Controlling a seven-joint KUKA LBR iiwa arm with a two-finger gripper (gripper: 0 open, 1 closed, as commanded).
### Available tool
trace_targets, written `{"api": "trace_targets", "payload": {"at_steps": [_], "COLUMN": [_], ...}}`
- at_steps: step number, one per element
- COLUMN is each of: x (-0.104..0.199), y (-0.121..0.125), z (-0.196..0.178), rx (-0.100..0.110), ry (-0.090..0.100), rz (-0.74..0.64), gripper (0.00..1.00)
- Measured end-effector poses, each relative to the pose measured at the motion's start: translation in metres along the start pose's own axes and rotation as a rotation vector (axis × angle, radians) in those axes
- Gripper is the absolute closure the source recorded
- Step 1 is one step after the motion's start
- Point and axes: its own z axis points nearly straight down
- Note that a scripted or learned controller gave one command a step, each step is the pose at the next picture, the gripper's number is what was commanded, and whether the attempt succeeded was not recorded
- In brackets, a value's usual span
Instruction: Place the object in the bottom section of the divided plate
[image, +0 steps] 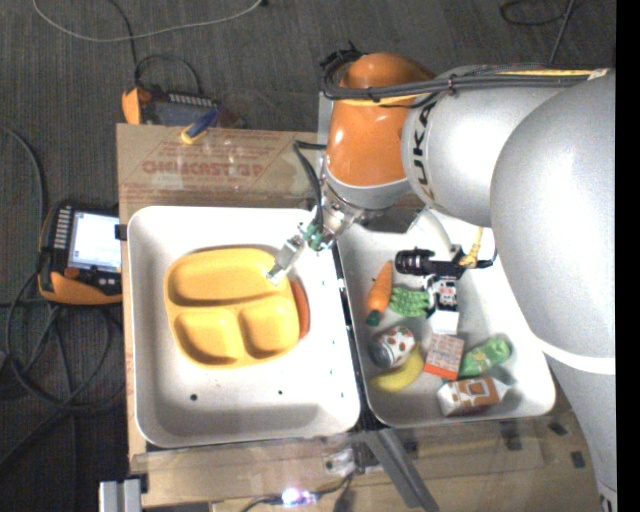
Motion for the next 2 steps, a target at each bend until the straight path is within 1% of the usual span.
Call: {"api": "trace_targets", "payload": {"at_steps": [1,2], "x": [0.03,0.0312], "y": [-0.0057,-0.0058], "z": [0.0004,-0.0064], "rx": [0.001,0.006], "ry": [0.001,0.005], "rz": [0.39,0.388], "gripper": [0.0,1.0]}}
